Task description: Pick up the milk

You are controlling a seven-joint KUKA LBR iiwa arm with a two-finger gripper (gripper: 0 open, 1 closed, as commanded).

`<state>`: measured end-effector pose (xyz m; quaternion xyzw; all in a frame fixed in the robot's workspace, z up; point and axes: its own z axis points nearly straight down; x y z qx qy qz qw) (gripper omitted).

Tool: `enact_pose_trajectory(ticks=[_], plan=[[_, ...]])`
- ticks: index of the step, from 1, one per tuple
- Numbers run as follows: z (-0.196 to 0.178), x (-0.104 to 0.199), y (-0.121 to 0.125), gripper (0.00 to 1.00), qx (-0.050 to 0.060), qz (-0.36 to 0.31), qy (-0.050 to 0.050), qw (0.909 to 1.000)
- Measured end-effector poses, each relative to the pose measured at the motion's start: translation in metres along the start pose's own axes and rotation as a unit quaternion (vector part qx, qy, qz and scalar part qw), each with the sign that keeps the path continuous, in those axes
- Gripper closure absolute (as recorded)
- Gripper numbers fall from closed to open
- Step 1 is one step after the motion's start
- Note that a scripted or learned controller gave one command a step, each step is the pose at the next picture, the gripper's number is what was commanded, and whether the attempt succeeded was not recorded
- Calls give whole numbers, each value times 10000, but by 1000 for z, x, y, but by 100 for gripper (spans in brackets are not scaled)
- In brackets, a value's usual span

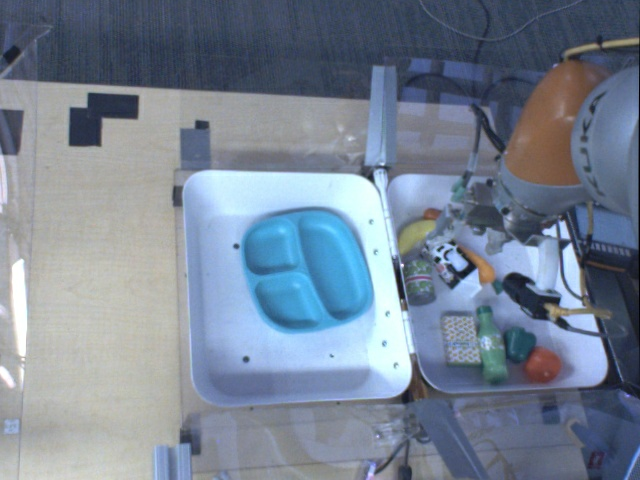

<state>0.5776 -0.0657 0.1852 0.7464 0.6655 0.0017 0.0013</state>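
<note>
Your gripper (470, 211) hangs over the far part of the right bin (590, 373), and you cannot tell how its jaws stand because the wrist hides them. The milk (452, 261), a small black-and-white carton, lies just near of it, partly blurred, beside a lemon (416, 234).

The arm (575, 138) was grey with a broad orange band. Just below the gripper (468, 208) sat a black-and-white cow-patterned milk carton (453, 261); beside the gripper lay a yellow fruit (416, 234). Farther below lay a green bottle (490, 344) and a red item (542, 365). Well beyond, a blue divided tray (305, 269) rested in a white bin (210, 298).
</note>
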Motion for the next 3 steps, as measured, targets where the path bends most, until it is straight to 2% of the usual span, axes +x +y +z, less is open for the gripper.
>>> enact_pose_trajectory(ticks=[1, 2, 3], plan=[[87, -23, 3, 0, 3, 803, -1, 9968], [75, -21, 4, 100, -16, 794, 10, 9968], [-27, 15, 23, 100, -9, 972, -3, 9953]])
